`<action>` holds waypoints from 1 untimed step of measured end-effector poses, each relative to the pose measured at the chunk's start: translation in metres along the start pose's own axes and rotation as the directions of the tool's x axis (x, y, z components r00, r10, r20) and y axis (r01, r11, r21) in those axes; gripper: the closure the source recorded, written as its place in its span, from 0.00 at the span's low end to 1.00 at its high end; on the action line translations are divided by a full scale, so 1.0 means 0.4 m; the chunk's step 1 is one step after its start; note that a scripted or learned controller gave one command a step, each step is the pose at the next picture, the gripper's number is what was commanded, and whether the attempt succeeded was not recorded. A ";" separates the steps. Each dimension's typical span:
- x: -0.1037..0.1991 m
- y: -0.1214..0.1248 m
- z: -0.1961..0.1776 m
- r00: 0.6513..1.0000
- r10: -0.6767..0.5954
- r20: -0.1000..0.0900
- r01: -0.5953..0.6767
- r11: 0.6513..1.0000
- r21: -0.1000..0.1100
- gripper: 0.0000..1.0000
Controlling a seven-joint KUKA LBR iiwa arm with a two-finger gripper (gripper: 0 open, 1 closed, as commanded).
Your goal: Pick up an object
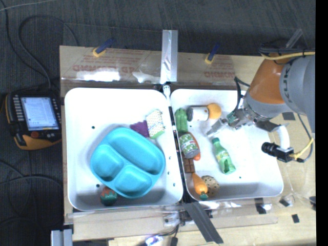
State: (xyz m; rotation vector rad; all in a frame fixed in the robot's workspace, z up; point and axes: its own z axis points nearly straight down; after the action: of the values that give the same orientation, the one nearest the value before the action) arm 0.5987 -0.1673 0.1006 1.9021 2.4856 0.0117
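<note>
Camera view had the likely target, a green bottle (223, 156), lying on its side in the right bin (266, 181), cap end up toward the gripper (217, 127), just below it but apart. W/ the fingers that near, I judged this the approach step: arm lowering over the bin, nothing grasped yet. Next move would call for coming down & slightly fwd so the fingers straddle the bottle's narrow neck or body, then closing; the bottle is round and may roll, so a centred grip across its width looks safest.

Pincer: fingers looked parted a little, tips pointing left-down, w/ nothing seen between them. Tips sat near the white-and-orange bottle (203, 111) above-left, not touching it as far as I could tell.

Other stuff in the right bin: a green cylinder (181, 120) along the divider, a labelled can (188, 144) under it, a carrot (199, 183) & a speckled cookie (210, 183) at the bottom. Left bin (77, 137) held a blue divided tray (128, 161), a purple item (140, 128) & a patterned packet (155, 123). Orange-banded arm (277, 86) reached in from the right.
</note>
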 end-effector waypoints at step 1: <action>0.059 -0.129 0.022 1.000 -0.008 0.004 0.008 1.000 0.000 0.00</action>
State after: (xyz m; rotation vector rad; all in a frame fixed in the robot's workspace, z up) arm 0.5430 -0.1581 0.0910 1.8909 2.4903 0.0079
